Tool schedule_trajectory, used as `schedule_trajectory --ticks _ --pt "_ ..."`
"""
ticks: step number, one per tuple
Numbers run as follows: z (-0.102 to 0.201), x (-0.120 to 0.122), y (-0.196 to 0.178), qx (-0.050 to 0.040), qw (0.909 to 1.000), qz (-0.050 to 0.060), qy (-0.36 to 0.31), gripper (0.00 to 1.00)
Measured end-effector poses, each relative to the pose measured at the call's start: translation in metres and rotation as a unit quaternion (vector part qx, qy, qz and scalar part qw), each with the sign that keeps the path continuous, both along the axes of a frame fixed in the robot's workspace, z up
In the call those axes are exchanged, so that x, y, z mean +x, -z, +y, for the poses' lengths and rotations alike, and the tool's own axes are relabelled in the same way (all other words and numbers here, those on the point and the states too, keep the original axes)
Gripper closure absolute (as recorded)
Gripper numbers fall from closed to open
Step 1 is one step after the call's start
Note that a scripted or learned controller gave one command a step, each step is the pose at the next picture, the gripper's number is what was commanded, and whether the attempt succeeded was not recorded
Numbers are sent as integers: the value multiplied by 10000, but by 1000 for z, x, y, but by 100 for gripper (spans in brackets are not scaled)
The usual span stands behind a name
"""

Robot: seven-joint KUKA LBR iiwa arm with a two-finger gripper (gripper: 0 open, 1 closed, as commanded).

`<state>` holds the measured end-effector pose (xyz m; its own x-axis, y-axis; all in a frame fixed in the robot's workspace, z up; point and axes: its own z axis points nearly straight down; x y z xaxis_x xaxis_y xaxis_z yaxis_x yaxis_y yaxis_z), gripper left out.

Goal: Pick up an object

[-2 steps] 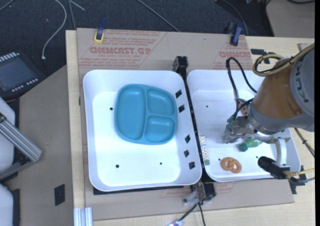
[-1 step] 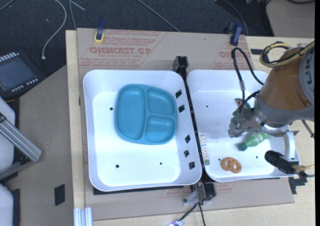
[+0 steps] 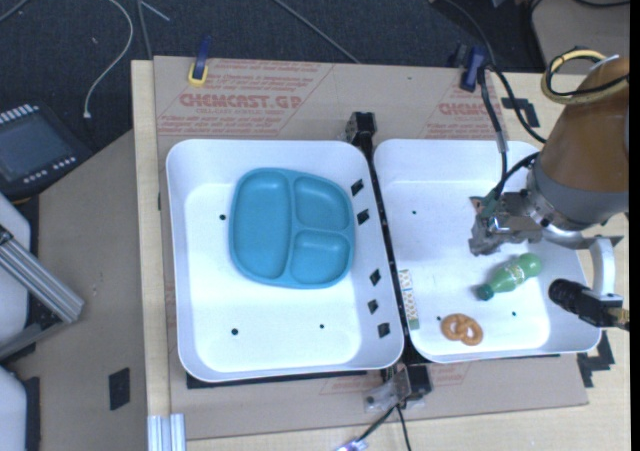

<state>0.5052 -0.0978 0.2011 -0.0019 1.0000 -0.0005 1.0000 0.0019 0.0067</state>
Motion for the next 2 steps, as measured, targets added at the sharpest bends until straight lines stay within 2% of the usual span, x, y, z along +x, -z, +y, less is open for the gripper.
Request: schedule_trajectory --ticks 1,2 --pt "0 1 -5 3 10000 24 5 100" --pt "46 35 -3 12 10000 21 -22 100"
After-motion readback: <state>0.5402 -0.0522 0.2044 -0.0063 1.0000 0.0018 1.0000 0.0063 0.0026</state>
